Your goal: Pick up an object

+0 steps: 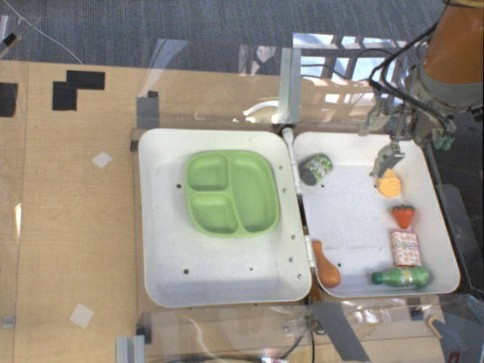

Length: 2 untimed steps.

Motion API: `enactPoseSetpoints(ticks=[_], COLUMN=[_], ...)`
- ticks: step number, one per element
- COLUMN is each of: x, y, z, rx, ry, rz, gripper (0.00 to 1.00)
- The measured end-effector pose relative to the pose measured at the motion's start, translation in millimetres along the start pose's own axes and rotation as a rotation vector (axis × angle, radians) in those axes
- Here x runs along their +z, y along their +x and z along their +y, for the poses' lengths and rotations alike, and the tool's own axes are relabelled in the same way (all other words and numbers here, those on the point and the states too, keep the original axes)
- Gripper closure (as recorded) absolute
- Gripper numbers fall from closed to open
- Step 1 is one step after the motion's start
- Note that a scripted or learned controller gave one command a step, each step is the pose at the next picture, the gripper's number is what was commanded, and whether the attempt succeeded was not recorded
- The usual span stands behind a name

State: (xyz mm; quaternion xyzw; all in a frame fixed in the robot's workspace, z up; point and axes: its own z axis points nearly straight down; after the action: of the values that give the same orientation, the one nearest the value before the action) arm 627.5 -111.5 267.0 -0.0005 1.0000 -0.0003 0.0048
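The right bin (355, 225) holds several small objects. A round yellow-orange piece (390, 187) lies near its far right, with a red strawberry-like piece (404, 216) just in front of it. A red and white carton (404, 248) and a green bottle (401, 278) on its side lie at the front right. A grey-green can (315, 168) rests at the far left, and an orange-brown drumstick shape (325, 267) at the front left. My gripper (388, 162) hangs directly above the yellow-orange piece, with nothing seen in it.
The left bin (162, 271) carries a light green divided plate (231, 193) in its middle. A raised divider (296, 203) separates the two bins. Clear plastic guards (325, 59) stand behind the bins. The arm's orange band (457, 36) sits over the right bin's far right corner.
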Motion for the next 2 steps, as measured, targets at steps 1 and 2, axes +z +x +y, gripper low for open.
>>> enactPoseSetpoints(ticks=[1, 2], x=[169, 176], y=[25, 75], z=[-11, -40], rx=[0.106, 0.186], ry=[0.0, 0.001], rz=[-0.002, -0.004], gripper=[0.0, 0.0])
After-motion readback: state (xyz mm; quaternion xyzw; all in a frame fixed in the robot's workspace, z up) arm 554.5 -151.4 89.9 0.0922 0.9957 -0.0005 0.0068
